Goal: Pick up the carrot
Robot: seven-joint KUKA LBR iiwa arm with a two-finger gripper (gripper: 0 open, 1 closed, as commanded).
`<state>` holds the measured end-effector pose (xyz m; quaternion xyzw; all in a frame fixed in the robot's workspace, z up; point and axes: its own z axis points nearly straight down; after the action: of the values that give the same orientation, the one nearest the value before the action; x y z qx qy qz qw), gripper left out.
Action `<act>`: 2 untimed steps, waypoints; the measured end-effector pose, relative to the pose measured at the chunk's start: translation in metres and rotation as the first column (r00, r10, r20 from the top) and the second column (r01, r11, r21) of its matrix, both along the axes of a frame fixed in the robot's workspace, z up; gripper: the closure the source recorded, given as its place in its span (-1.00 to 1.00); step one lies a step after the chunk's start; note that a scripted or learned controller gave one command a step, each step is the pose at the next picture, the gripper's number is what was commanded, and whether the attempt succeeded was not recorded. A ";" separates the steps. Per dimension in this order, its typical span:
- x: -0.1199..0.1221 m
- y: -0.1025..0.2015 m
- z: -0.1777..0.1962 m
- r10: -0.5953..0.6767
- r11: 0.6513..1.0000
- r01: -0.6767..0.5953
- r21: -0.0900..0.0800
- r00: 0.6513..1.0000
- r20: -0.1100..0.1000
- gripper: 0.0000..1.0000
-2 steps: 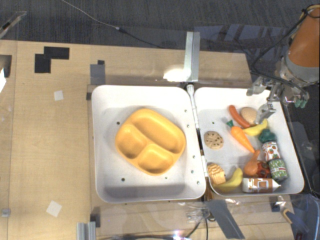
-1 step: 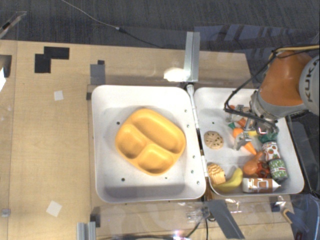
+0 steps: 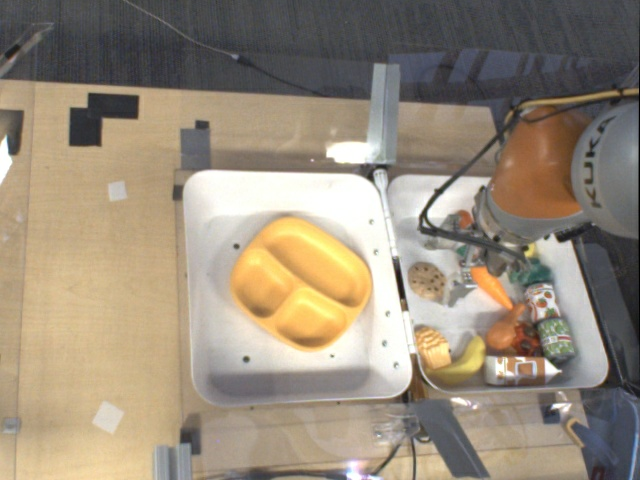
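You are looking down on the table (image 3: 100, 298), where two shallow white bins sit side by side. The left bin (image 3: 210, 268) holds a yellow divided tray (image 3: 300, 281), tilted a little askew near its middle. The right bin (image 3: 400, 208) carries the clutter: a round chocolate-chip cookie (image 3: 427, 280) near its left wall, a waffle-like piece (image 3: 432, 346) and a banana (image 3: 462, 362) along the near edge, a small white carton (image 3: 520, 370) lying on its side at the near right corner, a can with a red and green label (image 3: 550, 326) just above it, and a reddish-orange round item (image 3: 508, 334) between the banana and the can. The carrot (image 3: 491, 285) lies in the middle of this right bin, pointing down and to the right, with the cookie to its left and the can to its right. The arm (image 3: 545, 168) reaches in from the right, its orange band over the bin's far half, and the hand (image 3: 472, 268) hangs low just above the carrot's upper left end. A metal finger (image 3: 462, 286) shows beside the carrot, but you cannot tell whether the hand is spread or pressed together, nor whether it touches the carrot.
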<state>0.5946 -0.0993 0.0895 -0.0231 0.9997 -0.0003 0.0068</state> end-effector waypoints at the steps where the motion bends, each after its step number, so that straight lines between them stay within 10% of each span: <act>1: 0.003 0.001 0.014 0.005 1.000 -0.005 -0.001 1.000 0.010 1.00; 2: 0.077 0.062 0.100 -0.235 0.972 0.235 0.006 0.972 0.002 1.00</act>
<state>0.6720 -0.0370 0.1897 0.0951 0.9954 0.0015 0.0080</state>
